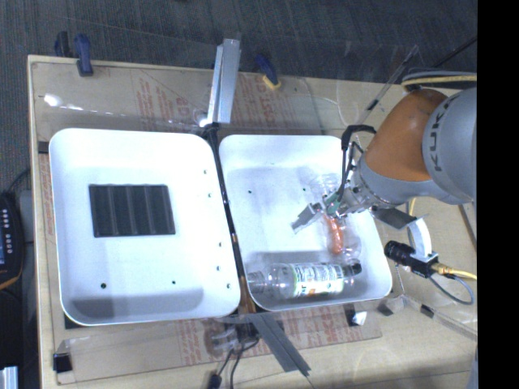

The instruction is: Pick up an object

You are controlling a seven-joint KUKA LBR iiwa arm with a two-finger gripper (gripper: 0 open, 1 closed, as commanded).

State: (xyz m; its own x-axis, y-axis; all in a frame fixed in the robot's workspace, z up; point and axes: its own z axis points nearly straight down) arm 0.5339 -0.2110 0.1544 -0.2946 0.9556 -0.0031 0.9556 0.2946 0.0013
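The surface carries 2 shallow white bins side by side. The left bin contains 1 dark ribbed rectangular panel lying flat in its upper-left area. The right bin contains 2 items: a clear plastic bottle with a dark cap, lying on its side along the near wall with the cap toward the right, and an orange item in clear plastic wrap, lying near the right wall just above the bottle's cap end. The arm enters from the right, with its orange band over the right rim of the right bin. The gripper sits low inside the right bin, directly above and to the left of the orange wrapped item, near or touching its upper end; contact cannot be confirmed. Whether the gripper is open or closed cannot be determined from this view, and no object is visibly between its parts. A metal bar stands at the far edge between the 2 bins. Blue clamps grip the far edge of the surface.
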